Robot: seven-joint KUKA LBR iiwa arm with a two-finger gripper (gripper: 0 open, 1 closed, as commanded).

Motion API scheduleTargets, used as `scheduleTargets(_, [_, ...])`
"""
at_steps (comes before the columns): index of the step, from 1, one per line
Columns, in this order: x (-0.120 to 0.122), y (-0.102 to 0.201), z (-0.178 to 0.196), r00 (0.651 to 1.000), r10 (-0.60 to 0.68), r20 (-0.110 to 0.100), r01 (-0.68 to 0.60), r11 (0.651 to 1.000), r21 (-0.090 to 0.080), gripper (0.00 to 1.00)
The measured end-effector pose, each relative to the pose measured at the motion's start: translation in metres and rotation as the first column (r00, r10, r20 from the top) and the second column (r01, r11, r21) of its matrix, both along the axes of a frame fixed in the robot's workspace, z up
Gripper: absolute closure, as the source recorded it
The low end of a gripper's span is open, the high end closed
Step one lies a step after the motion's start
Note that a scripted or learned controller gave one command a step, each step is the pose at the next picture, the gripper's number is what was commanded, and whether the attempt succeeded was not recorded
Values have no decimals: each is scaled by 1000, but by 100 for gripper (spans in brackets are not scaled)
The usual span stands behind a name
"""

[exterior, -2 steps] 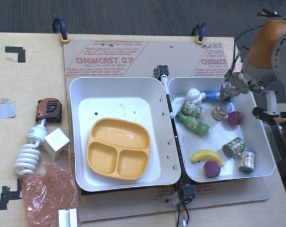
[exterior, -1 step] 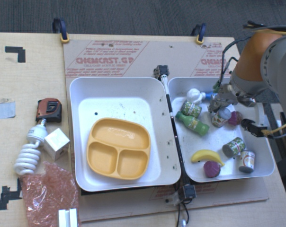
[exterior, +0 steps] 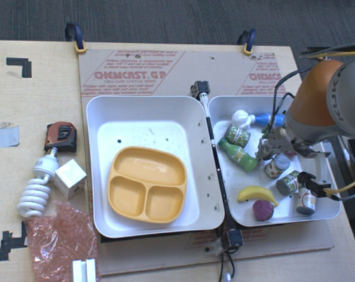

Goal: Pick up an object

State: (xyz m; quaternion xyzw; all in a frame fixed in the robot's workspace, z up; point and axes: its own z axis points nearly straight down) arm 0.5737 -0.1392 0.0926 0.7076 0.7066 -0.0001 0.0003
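The claw (exterior: pixel 270 148) is down in the right bin (exterior: pixel 326 215), just beside a green bottle (exterior: pixel 238 155) and a small can (exterior: pixel 275 167), but I cannot tell how it is set. A banana (exterior: pixel 255 194) and a purple ball (exterior: pixel 263 210) lie near the front (close together). The left bin (exterior: pixel 101 175) holds a yellow tray (exterior: pixel 147 183).

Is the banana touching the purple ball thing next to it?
Touching, it seems. In the camera view the banana lies right above the purple ball in the right bin, and its lower edge meets the ball's top with no white gap between.
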Motion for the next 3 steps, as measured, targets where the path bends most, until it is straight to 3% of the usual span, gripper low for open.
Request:
scheduleTargets(1, [-23, 40, 0, 1000, 1, 0, -1, 1000, 0, 0])
scheduleTargets(2, [-96, 29, 0, 1000, 0, 0, 0, 1000, 1, 0])
scheduleTargets(3, [-95, 28, 10, 1000, -2, 3, 2, 1000, 0, 100])
